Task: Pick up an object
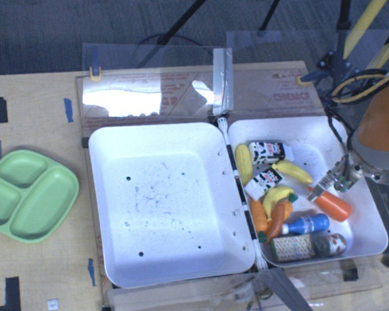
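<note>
Lying slantwise — narrow end up-left — the orange carrot (331, 203) sits under the gripper (337, 181), grip unclear.

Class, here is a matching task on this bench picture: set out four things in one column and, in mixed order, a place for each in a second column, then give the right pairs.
Things
1. green divided plate
2. corn cob
3. blue bottle
4. gripper

Places
A. at the right bin's left wall, near its far end
B. over the right side of the right bin, just above an orange object
C. on the bench left of both bins
D. near the front of the right bin, lying on its side

Pairs: 1-C, 2-A, 3-D, 4-B
</note>
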`<state>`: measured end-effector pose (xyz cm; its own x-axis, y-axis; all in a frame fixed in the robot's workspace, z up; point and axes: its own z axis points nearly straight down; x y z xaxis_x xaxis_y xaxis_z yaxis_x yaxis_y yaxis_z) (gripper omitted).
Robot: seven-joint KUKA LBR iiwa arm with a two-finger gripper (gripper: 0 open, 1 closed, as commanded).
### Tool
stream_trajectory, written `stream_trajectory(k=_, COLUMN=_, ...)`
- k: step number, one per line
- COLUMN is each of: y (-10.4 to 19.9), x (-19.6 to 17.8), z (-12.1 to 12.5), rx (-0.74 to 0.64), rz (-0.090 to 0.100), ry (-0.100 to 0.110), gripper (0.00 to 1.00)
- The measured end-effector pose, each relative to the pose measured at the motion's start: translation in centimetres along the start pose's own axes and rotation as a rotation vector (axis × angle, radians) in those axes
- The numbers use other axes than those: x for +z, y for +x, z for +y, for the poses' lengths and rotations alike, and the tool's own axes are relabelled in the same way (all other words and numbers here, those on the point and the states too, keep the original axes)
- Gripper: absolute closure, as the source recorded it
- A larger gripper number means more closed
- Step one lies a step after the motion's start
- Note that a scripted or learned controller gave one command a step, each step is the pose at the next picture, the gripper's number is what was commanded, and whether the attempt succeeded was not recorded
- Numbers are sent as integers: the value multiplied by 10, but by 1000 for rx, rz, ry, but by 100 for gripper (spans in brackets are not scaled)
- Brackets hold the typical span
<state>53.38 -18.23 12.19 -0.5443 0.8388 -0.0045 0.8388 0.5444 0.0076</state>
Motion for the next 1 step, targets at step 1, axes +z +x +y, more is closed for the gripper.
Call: stream_trajectory(k=1, y=42, x=-10, z=15, rx=326, rz=4, ry=8, gripper=100)
